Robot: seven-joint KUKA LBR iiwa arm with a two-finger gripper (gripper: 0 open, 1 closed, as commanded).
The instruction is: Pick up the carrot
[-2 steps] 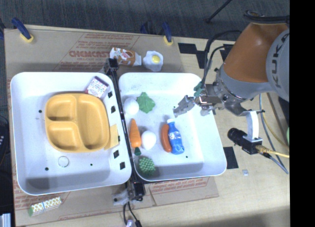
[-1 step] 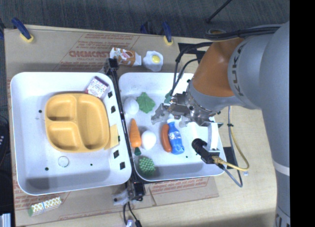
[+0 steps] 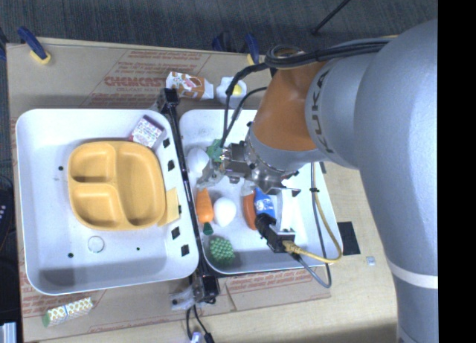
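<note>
Carrot (image 3: 204, 205) lies in the right bin (image 3: 297, 260), hard against its left wall, just beside a white egg (image 3: 224, 210) and above a green ball (image 3: 220, 248). Its long axis runs roughly up and down the view, along the wall, with a dark green tip at the lower end. The gripper (image 3: 223, 161) hangs over the same bin, just above and a little right of the carrot's upper end; whether it is spread or closed I cannot tell, since the wrist hardware hides it, and nothing can be seen held in it. So the carrot sits down and slightly left of the tool, close by, and I judge the coming move to be a short shift that way plus a descent, with the grasp best set across the carrot's width. The wall and the egg leave little room on either side. The arm (image 3: 357, 96) comes in from the right, its orange band (image 3: 290, 107) over the bin, wrist bent down. A yellow tray (image 3: 115, 184) fills the left bin (image 3: 44, 260).
</note>
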